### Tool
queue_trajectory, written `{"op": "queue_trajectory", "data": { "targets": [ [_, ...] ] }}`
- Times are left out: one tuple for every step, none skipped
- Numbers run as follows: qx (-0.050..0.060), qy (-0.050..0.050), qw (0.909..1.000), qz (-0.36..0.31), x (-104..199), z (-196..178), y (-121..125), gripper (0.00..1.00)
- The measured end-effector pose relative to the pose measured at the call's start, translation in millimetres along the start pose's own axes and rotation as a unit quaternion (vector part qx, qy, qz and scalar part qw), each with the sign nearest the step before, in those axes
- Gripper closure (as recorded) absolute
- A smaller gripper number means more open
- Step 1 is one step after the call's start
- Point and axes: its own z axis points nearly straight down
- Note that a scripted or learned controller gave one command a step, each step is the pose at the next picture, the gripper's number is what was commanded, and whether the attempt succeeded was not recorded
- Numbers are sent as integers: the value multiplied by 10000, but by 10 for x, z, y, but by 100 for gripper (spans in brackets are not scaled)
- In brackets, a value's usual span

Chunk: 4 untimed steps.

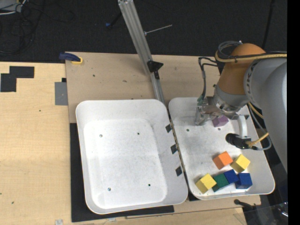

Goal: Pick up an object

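pincer [206, 115]: low in the back of the right bin [197, 146], fingers hard to make out from here; can't tell if released or clenched, nothing visibly between them.
purple block [219, 121]: just beside the pincer on its right side, looks like it sits on the bin floor, partly tucked under the wrist. Touching or not, can't say.
other blocks: orange block [222, 160] and yellow block [241, 163] near the bin's front right; a second yellow cube [205, 183], green block [220, 181] and blue blocks [236, 178] bunched along the front edge.
left bin [122, 153]: no blocks in it.
risk 1: pincer looks offset from the purple block, so a close here likely grabs air or just nudges it sideways.
risk 2: block is close to the back wall; a push could jam it against the rim.
risk 3: cable loop [243, 142] hangs low over the bin and could drag across blocks on retreat.
risk 4: front cluster is tightly packed, fingers may not fit between neighbours.
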Motion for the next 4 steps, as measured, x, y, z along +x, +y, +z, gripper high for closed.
{"op": "queue_trajectory", "data": {
  "targets": [
    [-35,-7,10000,41,-64,-578,-72,100],
    [-37,-6,10000,24,-48,-1031,-4,100],
    [-46,-9,10000,19,-45,-1673,-4,100],
    [-6,8,10000,9,497,-1693,-66,100]
  ]
}}
